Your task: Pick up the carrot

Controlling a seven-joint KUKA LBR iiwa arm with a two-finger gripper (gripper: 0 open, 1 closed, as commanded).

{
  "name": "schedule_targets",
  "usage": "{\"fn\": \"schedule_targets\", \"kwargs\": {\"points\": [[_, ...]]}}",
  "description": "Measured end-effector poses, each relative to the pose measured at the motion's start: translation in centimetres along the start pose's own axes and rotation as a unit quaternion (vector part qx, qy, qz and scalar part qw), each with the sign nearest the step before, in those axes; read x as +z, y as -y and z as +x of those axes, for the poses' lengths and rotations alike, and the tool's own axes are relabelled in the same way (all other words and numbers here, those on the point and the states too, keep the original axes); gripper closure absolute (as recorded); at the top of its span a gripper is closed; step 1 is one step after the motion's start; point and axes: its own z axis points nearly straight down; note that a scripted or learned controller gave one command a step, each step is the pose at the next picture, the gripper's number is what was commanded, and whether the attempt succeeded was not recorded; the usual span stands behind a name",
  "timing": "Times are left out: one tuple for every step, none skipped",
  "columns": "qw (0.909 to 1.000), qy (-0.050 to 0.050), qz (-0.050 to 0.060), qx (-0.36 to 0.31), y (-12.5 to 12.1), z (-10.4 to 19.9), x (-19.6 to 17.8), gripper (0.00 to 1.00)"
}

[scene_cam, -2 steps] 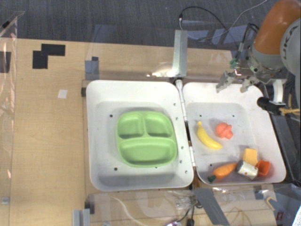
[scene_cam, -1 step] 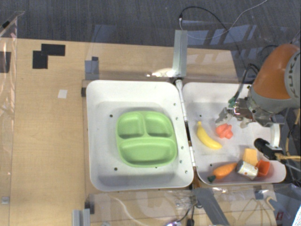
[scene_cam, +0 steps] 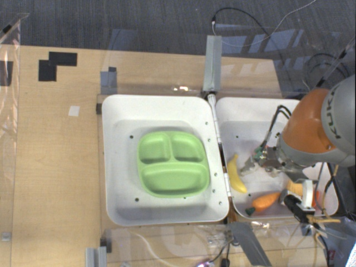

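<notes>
You've got the carrot [scene_cam: 263, 201] lying at the right bin's [scene_cam: 245, 113] front edge, just right of the banana [scene_cam: 236, 175]. Hand [scene_cam: 257, 160] sits above them; can't tell its grip state.

Looks like a robotics lab: pale wooden bench [scene_cam: 50, 166] bearing two shallow white bins [scene_cam: 111, 160] inside clear plastic guard panels [scene_cam: 11, 65], loose black cables [scene_cam: 245, 18] trailing over grey carpet [scene_cam: 111, 10], black marker squares [scene_cam: 55, 64] stuck on the benchtop.
</notes>
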Motion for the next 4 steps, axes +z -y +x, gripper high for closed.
{"fn": "schedule_targets", "kwargs": {"points": [[0.9984, 0.001, 0.000, -0.056, 1.7, -7.2, -2.9, 0.00], [0.9945, 0.002, -0.002, -0.105, 1.7, -5.7, 0.2, 0.00], [0.9771, 0.001, 0.001, -0.213, 1.7, -8.1, -0.6, 0.00], [0.9399, 0.003, -0.004, -0.341, -2.1, -3.1, 0.2, 0.00]]}}
